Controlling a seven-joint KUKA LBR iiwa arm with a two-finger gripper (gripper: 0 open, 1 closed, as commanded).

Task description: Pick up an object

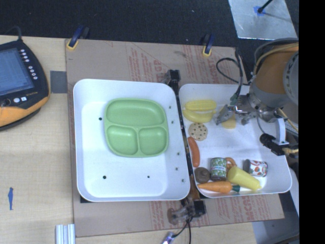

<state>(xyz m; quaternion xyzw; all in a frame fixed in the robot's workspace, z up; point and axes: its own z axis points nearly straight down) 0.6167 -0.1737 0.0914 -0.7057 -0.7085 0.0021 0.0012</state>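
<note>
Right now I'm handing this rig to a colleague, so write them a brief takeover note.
Gripper: low in the right bin, over a small yellow piece; no grasp visible.
Right bin also holds a yellow block, cookie, sausage, green can, carrot, red-and-white can.
Left bin: green divided plate.
Done: nothing lifted.
Left: grasp and lift one object.

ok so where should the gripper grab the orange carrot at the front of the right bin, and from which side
Probably across the middle of the orange carrot, coming straight down from above. It lies flat and lengthwise along the front wall of the right white bin, so its long sides are the narrow span for the fingers. The brown round piece and yellow cone-shaped toy crowd its ends, leaving the middle freest.
</note>
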